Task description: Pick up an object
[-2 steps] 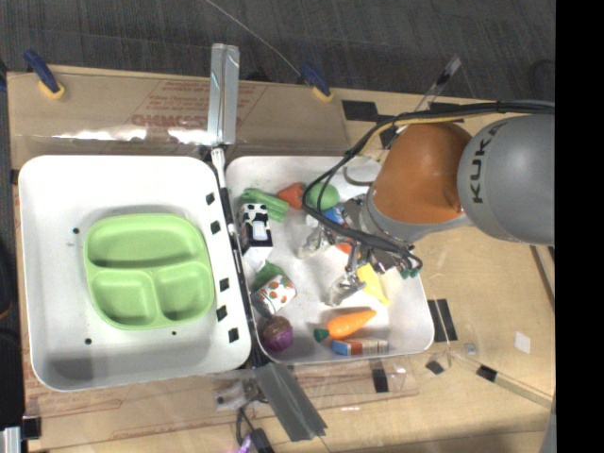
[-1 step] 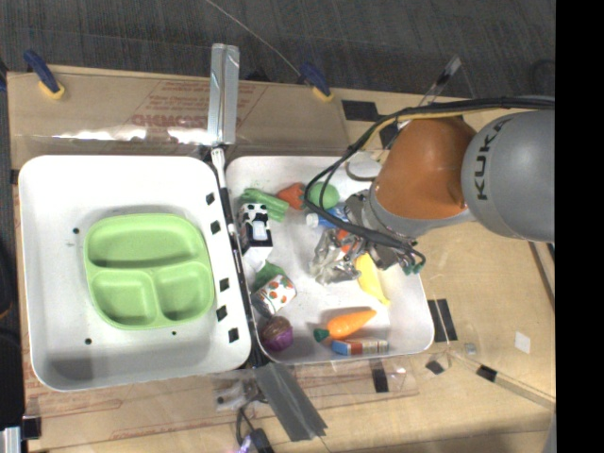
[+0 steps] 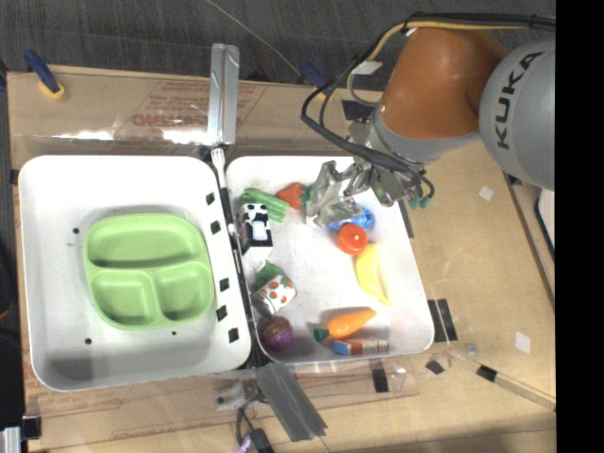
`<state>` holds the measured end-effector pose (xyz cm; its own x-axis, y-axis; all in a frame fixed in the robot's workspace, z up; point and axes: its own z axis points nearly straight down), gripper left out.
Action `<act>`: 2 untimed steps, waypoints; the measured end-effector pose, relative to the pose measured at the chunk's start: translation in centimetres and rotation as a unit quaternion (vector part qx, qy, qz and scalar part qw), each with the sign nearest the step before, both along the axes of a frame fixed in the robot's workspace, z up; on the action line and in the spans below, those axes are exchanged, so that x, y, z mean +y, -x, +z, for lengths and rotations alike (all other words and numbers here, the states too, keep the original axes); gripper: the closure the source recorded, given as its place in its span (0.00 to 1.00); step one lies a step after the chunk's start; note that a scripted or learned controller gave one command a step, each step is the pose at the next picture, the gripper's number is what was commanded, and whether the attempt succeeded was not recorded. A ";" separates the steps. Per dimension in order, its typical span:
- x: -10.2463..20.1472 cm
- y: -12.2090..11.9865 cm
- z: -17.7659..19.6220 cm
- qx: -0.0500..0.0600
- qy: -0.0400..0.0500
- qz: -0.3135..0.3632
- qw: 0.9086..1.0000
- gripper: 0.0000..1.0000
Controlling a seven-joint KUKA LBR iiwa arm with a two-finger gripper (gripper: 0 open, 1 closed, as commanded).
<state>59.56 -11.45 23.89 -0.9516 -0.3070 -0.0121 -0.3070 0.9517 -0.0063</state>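
Observation:
My gripper (image 3: 327, 203) hangs low over the back of the right bin (image 3: 412, 281), below the orange wrist band. Its metal fingers point down beside a red-orange toy (image 3: 293, 194) and just left of a blue piece (image 3: 362, 219) with an orange-red ball (image 3: 351, 240). Nothing shows between the fingers. A yellow banana (image 3: 370, 274) lies to the right of centre. A carrot (image 3: 345, 323) and a marker-like stick (image 3: 359, 346) lie near the front wall. A purple ball (image 3: 276, 332), a white spotted cube (image 3: 276, 293) and a green piece (image 3: 263, 203) sit along the left wall.
The left bin (image 3: 47, 253) holds a green divided plate (image 3: 148, 269). A black-and-white block (image 3: 255, 226) rests by the divider between the bins. Cables (image 3: 326, 102) loop off the arm above the right bin. Bare bin floor shows around the middle of the right bin.

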 end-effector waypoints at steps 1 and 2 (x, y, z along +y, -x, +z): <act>0.2 -1.4 -7.8 0.010 -0.002 0.014 1.000 1.00; -6.7 -1.0 -8.9 0.005 0.001 0.167 0.986 1.00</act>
<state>60.58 -18.19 14.98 -0.7970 -0.6040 -0.0021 -0.6040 0.7970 -0.0022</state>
